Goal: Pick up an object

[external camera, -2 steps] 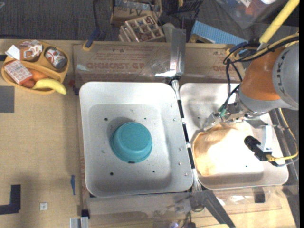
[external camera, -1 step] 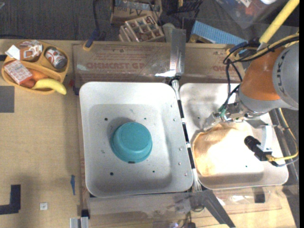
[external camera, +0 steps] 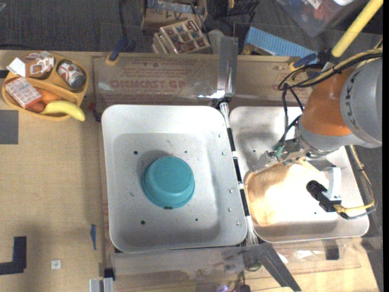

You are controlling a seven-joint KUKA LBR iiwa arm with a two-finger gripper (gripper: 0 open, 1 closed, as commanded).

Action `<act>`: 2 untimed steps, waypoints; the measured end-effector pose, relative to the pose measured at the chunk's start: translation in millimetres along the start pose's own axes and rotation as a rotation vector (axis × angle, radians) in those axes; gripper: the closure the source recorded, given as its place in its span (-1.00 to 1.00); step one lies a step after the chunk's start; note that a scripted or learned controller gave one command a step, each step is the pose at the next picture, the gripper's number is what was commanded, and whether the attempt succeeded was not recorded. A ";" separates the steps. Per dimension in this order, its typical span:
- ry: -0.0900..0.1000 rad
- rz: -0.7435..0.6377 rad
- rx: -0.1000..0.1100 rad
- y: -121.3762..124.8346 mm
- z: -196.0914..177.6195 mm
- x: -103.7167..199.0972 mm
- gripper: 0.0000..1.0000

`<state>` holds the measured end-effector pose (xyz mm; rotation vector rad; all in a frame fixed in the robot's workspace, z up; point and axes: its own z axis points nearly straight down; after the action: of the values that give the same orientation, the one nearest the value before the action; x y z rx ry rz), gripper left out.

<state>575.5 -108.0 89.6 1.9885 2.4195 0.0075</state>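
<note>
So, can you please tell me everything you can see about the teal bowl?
The bowl is round, plain teal, and looks like smooth plastic. It lies upside down, its flat base facing up and its wider rim resting on the floor of the left bin, near the middle. Nothing but the bin floor touches it. The arm is over the right bin, well apart from it.

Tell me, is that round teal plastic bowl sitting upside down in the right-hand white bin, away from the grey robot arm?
Not quite: the camera view shows the round teal plastic bowl upside down in the left-hand white bin, not the right-hand one. The grey robot arm is over the right-hand white bin, away from the bowl.
</note>
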 end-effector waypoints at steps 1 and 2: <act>0.000 0.003 -0.004 0.9 -11.0 -1.5 1.00; 0.000 0.004 -0.004 0.8 -11.0 -1.6 -1.00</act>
<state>576.5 -109.3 100.7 1.9910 2.4136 0.0123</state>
